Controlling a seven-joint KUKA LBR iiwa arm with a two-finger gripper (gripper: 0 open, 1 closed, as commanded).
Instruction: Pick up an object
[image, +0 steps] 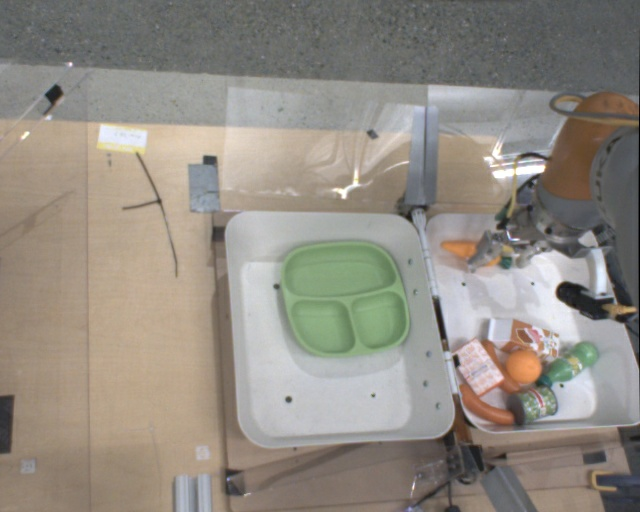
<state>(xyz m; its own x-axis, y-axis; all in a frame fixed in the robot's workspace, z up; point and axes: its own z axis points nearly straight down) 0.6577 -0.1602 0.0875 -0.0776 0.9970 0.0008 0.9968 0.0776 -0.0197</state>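
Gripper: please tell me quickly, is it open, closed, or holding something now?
Gripper: low in the right bin, next to the orange carrot; whether it is open, closed or holding the carrot cannot be told.

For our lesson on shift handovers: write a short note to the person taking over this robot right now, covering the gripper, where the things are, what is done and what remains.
Gripper: low over the far end of the right bin, next to a small carrot; nothing visibly held.
Things: an orange, a green bottle, a can, a sausage and snack packets are bunched in the near end of the right bin. The left bin holds a green divided plate.
Done: nothing picked up yet.
Left: grasp one thing, probably the carrot, and lift it.
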